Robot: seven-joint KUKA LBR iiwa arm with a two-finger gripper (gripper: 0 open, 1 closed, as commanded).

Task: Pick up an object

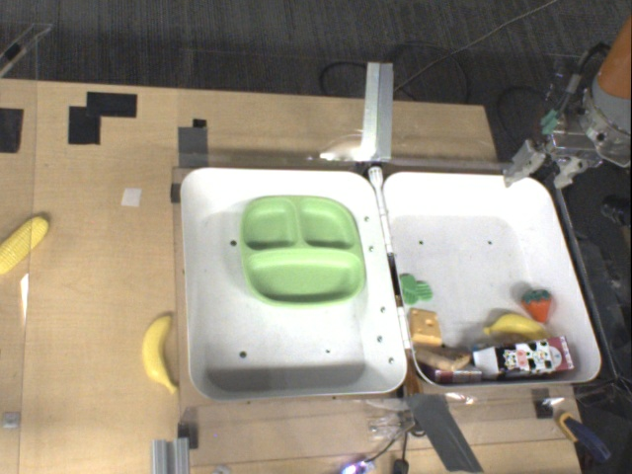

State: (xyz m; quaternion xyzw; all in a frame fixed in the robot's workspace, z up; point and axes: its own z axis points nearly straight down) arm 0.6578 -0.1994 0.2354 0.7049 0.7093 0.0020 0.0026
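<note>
The right bin (474,215) holds a small green piece (415,289), a tan block (425,326), a yellow banana (513,324), a red-orange strawberry with a green top (536,304) and a red and white box (523,356), all crowded along its near edge. A green divided plate (301,248) lies in the left bin (212,265). My gripper (546,164) hovers over the right bin's far right corner, well away from every object. Its fingers stand open with nothing between them.
A yellow corn cob (22,245) and a second banana (158,352) lie on the wooden bench left of the bins. A metal post (379,107) rises behind the divider between the bins. Cables run across the dark floor at the back.
</note>
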